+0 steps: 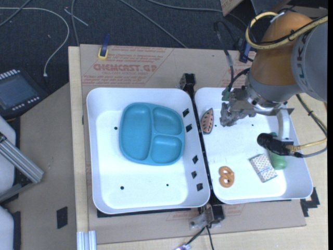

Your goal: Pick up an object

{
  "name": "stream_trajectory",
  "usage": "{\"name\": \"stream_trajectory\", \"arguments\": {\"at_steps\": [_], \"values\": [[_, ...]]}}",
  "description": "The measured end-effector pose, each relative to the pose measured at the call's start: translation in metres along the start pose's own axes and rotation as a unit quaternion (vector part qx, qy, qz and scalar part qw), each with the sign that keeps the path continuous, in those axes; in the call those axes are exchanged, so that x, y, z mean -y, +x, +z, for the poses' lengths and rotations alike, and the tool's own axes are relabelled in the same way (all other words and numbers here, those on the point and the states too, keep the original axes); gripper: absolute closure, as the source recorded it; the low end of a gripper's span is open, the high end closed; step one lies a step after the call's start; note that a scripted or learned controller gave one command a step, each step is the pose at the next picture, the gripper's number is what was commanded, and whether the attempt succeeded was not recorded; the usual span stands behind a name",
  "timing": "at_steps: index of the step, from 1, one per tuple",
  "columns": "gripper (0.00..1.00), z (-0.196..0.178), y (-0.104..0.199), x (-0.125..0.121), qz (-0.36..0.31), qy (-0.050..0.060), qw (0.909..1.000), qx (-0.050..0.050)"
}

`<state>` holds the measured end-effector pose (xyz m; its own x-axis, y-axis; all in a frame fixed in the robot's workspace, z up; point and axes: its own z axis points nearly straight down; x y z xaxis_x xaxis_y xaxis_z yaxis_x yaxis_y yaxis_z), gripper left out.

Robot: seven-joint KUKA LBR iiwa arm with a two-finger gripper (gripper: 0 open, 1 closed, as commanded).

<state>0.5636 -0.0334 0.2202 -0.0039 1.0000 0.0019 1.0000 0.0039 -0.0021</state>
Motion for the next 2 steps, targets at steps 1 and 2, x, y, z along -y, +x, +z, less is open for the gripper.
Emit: {"name": "stream_trajectory", "arguments": {"at_steps": [1, 2], "values": [[1.0, 0.009, 0.051, -0.021, 0.0, -0.002, 1.0, 0.0], [1.0, -0.005, 0.097, -0.036, -0.001, -0.002, 1.0, 0.0]]}}
